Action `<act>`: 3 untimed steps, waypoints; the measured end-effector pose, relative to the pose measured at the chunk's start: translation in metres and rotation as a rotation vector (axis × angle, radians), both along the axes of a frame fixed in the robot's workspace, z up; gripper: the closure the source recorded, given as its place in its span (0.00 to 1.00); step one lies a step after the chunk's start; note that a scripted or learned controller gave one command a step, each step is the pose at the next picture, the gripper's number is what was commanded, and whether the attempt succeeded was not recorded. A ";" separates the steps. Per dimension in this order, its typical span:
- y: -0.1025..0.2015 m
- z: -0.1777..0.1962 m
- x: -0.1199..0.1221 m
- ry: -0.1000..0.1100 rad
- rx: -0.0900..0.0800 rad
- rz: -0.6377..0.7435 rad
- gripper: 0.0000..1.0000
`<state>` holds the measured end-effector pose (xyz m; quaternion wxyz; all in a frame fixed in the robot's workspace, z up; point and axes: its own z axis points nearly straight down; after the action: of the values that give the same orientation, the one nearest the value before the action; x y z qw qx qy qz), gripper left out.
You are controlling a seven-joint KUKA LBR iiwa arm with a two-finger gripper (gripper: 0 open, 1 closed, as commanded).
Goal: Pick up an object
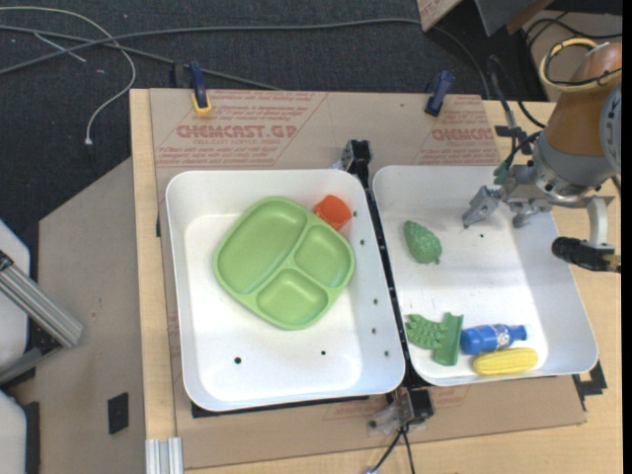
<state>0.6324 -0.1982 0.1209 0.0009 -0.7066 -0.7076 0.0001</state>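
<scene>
My gripper (496, 217) hangs over the far part of the right bin (553, 294), its two fingers spread open with nothing between them. A green leafy vegetable toy (422, 242) lies to its left and a little nearer, apart from the fingers. Along the right bin's near edge sit a green comb-shaped toy (434, 335), a blue bottle (491, 338) and a yellow corn cob (506, 361). In the left bin (197, 354) there is a green divided plate (284, 262) with an orange object (334, 209) at its far right corner.
The two bins stand side by side on a cardboard sheet (257, 121) held by blue clamps (200, 95) at the back. A black bracket (356, 154) sits between the bins at the far edge. Cables (99, 57) lie on the dark floor behind.
</scene>
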 end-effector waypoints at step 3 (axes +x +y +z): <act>-0.001 0.042 0.003 -0.009 -0.004 0.000 1.00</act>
<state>0.6350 -0.1987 0.1628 -0.0036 -0.7068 -0.7074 -0.0018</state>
